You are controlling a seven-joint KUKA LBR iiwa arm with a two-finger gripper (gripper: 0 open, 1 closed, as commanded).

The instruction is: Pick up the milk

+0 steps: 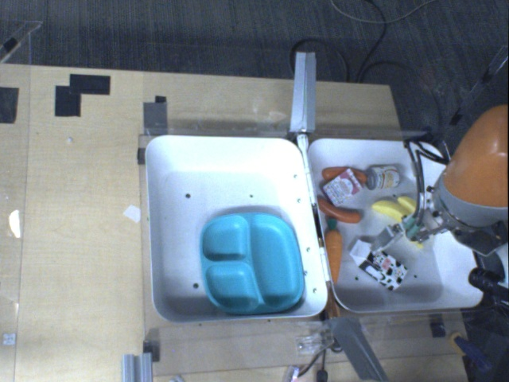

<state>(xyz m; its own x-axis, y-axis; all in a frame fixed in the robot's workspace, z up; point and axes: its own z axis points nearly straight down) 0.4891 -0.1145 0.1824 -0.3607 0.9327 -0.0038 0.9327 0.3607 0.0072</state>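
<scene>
Roughly, milk (383, 267) lies in right bin (445, 291) near its front, long axis slanting up-left to down-right, just below-left of gripper (409, 231); gripper's open-or-closed state can't be told.

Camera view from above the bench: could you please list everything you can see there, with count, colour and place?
Bins: 2, white, side by side on the bench; left bin, right bin.
Divided plate: 1, blue, in the left bin, toward its near side.
Milk carton: 1, white with black patches, lying in the right bin near its front.
Carrot: 1, orange, along the right bin's left wall.
Sausage: 1, reddish, right bin, upper left.
Packet: 1, red and white, resting above the sausage.
Jar: 1, pale, right bin, far side.
Banana: 1, yellow, right bin, middle.
Cables: dark, on the floor beyond the bench.
Arm: 1, grey with orange band, reaching from the right.
Gripper: 1, low over the right bin, just above the milk carton.
</scene>
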